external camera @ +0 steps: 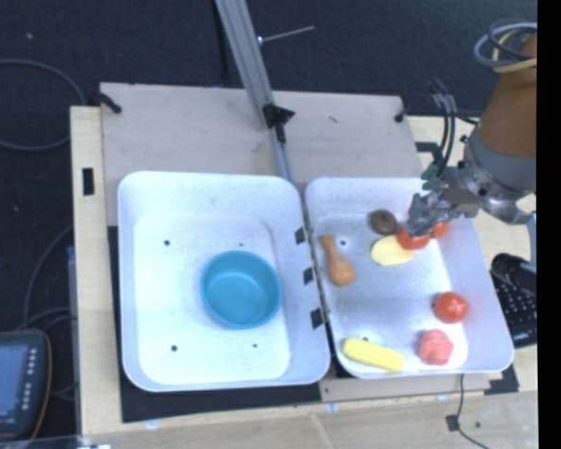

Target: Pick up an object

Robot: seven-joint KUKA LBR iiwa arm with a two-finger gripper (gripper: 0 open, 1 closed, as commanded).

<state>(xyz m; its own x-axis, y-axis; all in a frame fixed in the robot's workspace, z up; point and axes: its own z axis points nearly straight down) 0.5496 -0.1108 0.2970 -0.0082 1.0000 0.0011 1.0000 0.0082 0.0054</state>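
Note:
My gripper (424, 224) reaches in from the right over the upper part of the right bin (477, 344). A small red object (413, 240) sits right at its tip, partly covered by it and touching a pale yellow lemon-like piece (391, 252). A brown round object (383, 221) lies just left of the gripper. Whether the red object is gripped cannot be made out.
The right bin also holds a tan pear-shaped item (338, 264), a red tomato (451, 306), a pink round object (435, 346) and a yellow banana (373, 354). A blue bowl (241, 289) sits in the left bin (150, 251). A metal post (252, 59) rises behind the bins.

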